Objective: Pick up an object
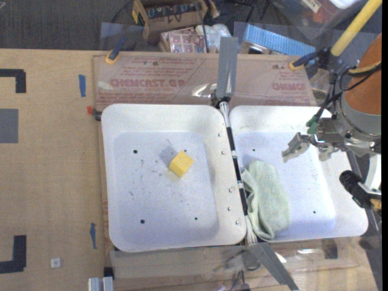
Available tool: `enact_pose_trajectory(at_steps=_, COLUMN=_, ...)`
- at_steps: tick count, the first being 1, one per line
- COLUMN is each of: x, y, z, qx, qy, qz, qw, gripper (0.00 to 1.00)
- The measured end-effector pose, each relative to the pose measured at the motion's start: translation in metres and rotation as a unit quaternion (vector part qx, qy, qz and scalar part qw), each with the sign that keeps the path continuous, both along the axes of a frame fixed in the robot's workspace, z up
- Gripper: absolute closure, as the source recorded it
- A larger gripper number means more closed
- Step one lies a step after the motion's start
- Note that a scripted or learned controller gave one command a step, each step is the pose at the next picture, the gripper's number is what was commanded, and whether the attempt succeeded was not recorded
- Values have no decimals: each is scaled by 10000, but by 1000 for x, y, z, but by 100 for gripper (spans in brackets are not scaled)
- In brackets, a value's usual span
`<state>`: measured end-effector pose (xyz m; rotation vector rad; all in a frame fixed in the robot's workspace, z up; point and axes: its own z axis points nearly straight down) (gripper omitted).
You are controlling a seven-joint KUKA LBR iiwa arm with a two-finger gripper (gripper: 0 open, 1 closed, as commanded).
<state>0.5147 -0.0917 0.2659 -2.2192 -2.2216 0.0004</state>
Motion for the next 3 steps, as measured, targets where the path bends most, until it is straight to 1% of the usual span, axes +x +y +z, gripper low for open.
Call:
enact_pose_trajectory(at_steps=1, x=1, y=-1, z=10, qx=-3, qy=-15, qz=-8, qw=10000, gripper=100)
enact_pose_trajectory(at_steps=2, x=29, y=-26, z=-36, qx=-3, qy=-9, qz=1374, qw=9905, gripper=100)
enact_pose_trajectory(at_steps=3, x=86, y=-60, z=-58, qx=-13, qy=-24, qz=-347, qw=9994, gripper=100)
